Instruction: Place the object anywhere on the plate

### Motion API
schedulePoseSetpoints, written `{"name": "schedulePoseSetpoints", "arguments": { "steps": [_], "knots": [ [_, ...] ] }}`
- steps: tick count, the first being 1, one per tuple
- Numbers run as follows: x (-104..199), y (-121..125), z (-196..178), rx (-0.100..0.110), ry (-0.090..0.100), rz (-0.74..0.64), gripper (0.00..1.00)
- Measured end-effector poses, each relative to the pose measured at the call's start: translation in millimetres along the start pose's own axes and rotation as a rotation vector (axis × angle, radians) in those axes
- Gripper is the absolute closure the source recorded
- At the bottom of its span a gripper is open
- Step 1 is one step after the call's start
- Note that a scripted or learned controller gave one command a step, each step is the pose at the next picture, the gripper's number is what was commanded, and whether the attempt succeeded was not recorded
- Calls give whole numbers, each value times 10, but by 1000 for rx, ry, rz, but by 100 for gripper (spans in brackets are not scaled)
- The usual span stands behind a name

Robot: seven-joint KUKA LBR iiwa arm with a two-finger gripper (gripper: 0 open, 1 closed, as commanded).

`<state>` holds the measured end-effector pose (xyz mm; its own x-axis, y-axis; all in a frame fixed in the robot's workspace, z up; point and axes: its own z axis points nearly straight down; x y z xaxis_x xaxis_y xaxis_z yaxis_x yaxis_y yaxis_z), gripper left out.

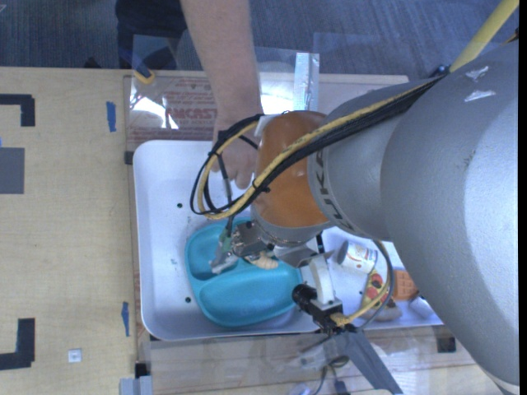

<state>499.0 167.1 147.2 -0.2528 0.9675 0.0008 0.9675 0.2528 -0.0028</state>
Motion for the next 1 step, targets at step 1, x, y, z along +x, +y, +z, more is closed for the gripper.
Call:
{"name": "schedulePoseSetpoints", "arguments": {
  "steps": [1],
  "knots": [
    [-924,-442,-379,-1,-1,196,0]
  ]
}}
